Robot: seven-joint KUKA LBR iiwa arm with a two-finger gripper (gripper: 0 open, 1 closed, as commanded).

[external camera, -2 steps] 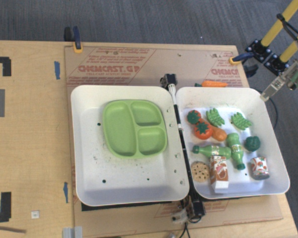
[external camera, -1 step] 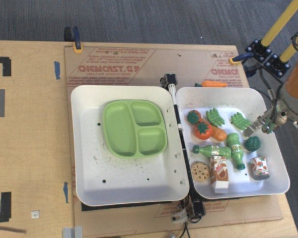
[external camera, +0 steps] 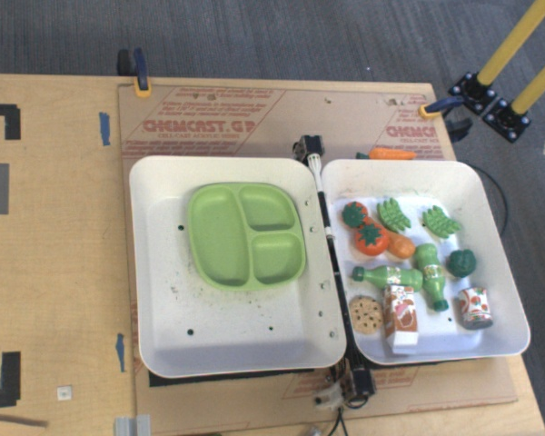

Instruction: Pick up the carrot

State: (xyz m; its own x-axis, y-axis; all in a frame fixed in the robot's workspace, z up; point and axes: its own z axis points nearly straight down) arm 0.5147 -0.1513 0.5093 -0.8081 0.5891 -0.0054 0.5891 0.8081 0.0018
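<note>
**Among crowded toys in the right bin: two orange candidates, one tight grasp**

Camera view. In the right bin [external camera: 498,209], near its middle, lies a short orange piece [external camera: 401,243], probably the carrot: touching the red tomato [external camera: 371,238] on one side, just beside the upright green bottle [external camera: 429,273] on the other, with a leafy green piece [external camera: 393,214] directly behind it. Hard to say whether that leaf is joined to it or separate. Behind the same bin, outside its far rim on the bench, rests a second orange object [external camera: 391,154], long, thin and also carrot-like.

Risks, as a judgement:
- Wrong target: going for the outside object, or the tomato, given the similar colour.
- Too little room around the inner piece; likely to pinch the tomato too, or knock the bottle over.
- Small, rounded shape, so prone to slipping out or rolling under the lying green bottle [external camera: 391,277] nearby.
- For the outside object, little clearance against the bin wall.

Left bin [external camera: 154,271] with its green divided plate [external camera: 245,234] well apart from all this.

Arm pose: cannot tell. Claw state, open or closed or gripping: cannot tell either. Carrot not yet lifted.
</note>
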